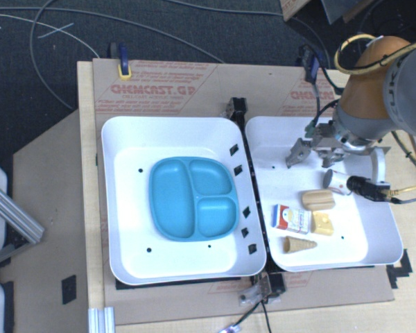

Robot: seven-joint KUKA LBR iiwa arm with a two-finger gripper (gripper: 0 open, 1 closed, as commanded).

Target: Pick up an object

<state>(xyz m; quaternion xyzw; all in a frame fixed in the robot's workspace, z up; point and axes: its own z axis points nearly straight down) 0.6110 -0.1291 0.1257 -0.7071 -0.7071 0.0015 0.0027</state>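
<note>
From the overhead camera I see the jaws hanging over the upper middle of the right-hand shallow white bin (274,141). They look spread apart with nothing between them. Nothing is picked up yet, and the pieces I could take lie nearer the camera in that same bin. The tan bun-shaped roll (317,200) is closest to the jaws. Just below it is a small yellow cheese wedge (323,223), which touches or nearly touches a red-and-white printed carton (292,219). A tan ice-cream cone (300,244) lies on its side at the front.

I'd go for the roll, since it has bare floor on its upper and left sides. I'd bring the jaws over its middle, turn the wrist so they close across its short width, and descend straight until they straddle it. The cheese and carton sit too close together for a clean entry.

The left-hand white bin (125,186) holds only a blue divided plastic plate (194,198), too flat to pinch. Both bins sit on the cardboard-covered counter (194,82).
</note>
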